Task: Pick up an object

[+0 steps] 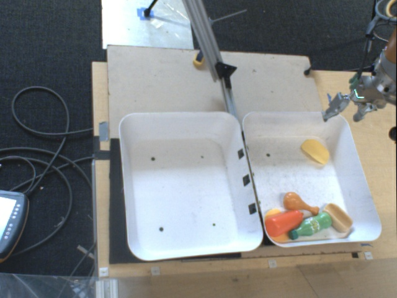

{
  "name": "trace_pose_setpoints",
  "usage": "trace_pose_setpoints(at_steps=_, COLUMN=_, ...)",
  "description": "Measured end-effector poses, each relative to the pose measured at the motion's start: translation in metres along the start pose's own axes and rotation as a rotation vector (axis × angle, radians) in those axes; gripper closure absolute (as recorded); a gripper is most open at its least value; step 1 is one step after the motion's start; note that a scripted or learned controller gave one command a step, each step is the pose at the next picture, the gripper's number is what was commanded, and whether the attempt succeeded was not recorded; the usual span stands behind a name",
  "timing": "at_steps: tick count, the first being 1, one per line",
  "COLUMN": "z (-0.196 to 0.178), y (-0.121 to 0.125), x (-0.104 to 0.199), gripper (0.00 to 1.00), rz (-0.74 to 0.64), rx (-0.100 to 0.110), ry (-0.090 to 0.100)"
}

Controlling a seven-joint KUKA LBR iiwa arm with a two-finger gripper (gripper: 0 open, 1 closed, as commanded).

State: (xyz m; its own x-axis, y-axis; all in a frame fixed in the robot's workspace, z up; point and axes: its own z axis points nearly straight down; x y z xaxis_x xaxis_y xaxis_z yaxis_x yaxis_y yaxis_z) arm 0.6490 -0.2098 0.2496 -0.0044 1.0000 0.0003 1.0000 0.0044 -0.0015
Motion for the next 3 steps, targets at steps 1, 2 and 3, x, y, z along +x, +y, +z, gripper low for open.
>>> trace_pose_setpoints(at_steps=1, z=-0.003, y=0.001, x=0.000, gripper=0.00, rz=-0.003, rx=-0.003, ry=-0.002)
trace_pose_setpoints(at_steps=2, z=0.042, y=-0.001, x=0.007, gripper=0.00, rz=-0.002, rx=-0.001, ry=-0.001)
trace_pose_setpoints(at_steps=3, z=0.093, y=0.000, x=-0.003, gripper=0.00, rz=0.003, rx=0.000, ry=-0.001)
